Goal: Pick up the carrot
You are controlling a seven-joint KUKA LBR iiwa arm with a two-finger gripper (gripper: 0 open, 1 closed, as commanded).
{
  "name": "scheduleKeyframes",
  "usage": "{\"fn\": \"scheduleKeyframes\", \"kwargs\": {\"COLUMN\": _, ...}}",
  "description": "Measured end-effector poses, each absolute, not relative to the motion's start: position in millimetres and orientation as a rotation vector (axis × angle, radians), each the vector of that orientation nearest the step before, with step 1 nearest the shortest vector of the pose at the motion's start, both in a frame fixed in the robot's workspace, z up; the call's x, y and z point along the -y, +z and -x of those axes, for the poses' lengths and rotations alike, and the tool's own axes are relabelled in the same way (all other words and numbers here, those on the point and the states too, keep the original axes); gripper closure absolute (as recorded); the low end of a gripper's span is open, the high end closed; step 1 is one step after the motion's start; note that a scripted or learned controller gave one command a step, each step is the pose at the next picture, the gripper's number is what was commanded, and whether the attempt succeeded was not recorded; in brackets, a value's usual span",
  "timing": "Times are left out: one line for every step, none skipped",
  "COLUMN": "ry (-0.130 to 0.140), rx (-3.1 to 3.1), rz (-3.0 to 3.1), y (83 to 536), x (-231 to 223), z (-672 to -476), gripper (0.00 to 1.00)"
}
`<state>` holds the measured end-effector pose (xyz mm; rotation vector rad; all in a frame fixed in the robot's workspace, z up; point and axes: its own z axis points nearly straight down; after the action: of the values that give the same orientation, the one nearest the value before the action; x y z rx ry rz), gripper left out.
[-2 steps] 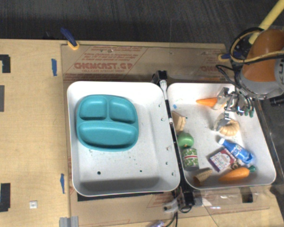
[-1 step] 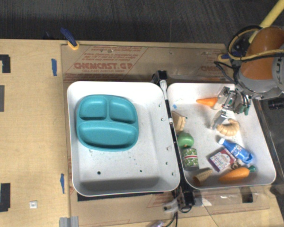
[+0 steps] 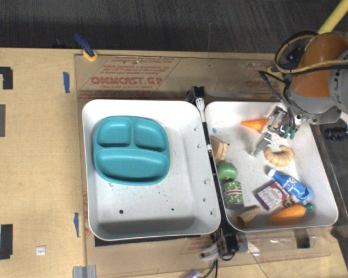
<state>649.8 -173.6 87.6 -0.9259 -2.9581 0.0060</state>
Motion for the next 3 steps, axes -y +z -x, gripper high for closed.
{"fn": "scheduleKeyframes", "kwargs": {"ry": 0.000, "rx": 2.849, "rz": 1.333, "y": 87, "x": 224, "z": -623.5, "gripper": 0.00}}
{"fn": "scheduleKeyframes", "kwargs": {"ry": 0.021, "rx": 2.740, "rz": 1.520, "y": 88, "x": 168, "z": -651.5, "gripper": 0.00}}
{"fn": "scheduleKeyframes", "kwargs": {"ry": 0.045, "rx": 2.519, "rz": 1.865, "y": 88, "x": 136, "z": -659.6, "gripper": 0.00}}
